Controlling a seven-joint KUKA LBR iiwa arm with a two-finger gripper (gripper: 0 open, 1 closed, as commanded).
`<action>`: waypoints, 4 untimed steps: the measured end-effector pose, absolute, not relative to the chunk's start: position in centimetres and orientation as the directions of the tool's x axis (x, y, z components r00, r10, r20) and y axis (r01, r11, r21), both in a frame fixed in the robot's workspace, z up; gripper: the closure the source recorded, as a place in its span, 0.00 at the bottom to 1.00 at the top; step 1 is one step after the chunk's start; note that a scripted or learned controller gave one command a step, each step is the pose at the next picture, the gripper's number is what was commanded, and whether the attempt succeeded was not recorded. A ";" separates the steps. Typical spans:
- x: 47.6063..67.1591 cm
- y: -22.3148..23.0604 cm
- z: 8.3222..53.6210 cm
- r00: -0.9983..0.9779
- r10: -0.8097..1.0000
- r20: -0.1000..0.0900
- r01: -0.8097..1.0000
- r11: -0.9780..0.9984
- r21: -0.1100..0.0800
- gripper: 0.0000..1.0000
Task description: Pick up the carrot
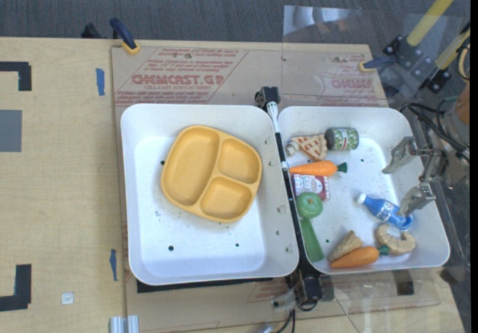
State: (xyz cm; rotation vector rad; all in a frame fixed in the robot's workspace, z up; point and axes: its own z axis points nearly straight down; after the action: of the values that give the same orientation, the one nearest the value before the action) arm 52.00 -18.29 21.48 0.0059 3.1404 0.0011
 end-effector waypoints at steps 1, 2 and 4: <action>61.1 -16.8 24.9 -1.000 0.014 -0.014 0.014 1.000 -0.001 0.00; 59.4 -9.8 18.0 -0.991 0.135 0.001 0.135 0.991 0.004 0.00; 62.0 -11.5 9.9 -0.815 0.580 -0.008 0.580 0.815 0.006 0.00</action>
State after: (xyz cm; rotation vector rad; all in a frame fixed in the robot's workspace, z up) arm 61.98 -11.46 9.90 0.9534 2.9837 0.0060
